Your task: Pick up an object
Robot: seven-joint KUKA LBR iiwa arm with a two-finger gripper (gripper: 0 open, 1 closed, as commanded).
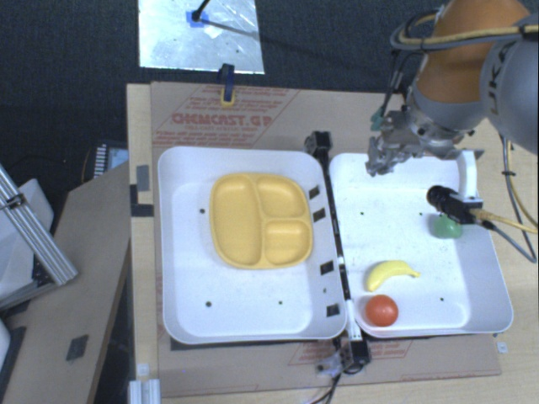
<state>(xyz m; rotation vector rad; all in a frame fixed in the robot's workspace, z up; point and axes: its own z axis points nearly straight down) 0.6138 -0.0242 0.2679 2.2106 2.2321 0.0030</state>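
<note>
While the arm [472, 49] hangs over the far end of the right bin [484, 310], nothing sits between its fingers that I can see, and from where I stand I cannot tell whether the gripper [381, 165] is spread or closed; it is a dark blur just above the bin's far left corner.

The left bin [181, 310] bears a yellow tray [257, 221] with three compartments. It looks like thin moulded plastic, light and stiff, but wide and flat, so I judge only its raised rim would offer a hold, and a poor one.

In the right bin lie three smaller things. The banana [392, 272] rests toward the near side, left of middle, curved and lying flat. It looks like a toy: light, smooth, perhaps a little slippery. Its thick middle, taken across the curve, seems the best place to close on.

The tomato [382, 310] lies just nearer than the banana, apart from it, close to the bin's near left corner. Round and glossy, it may roll or squirt out unless taken square across its widest part, and the wall beside it crowds the approach.

The green thing [447, 226] lies at the right wall, partly hidden by a black fitting [446, 200]; too little shows to judge it.
</note>
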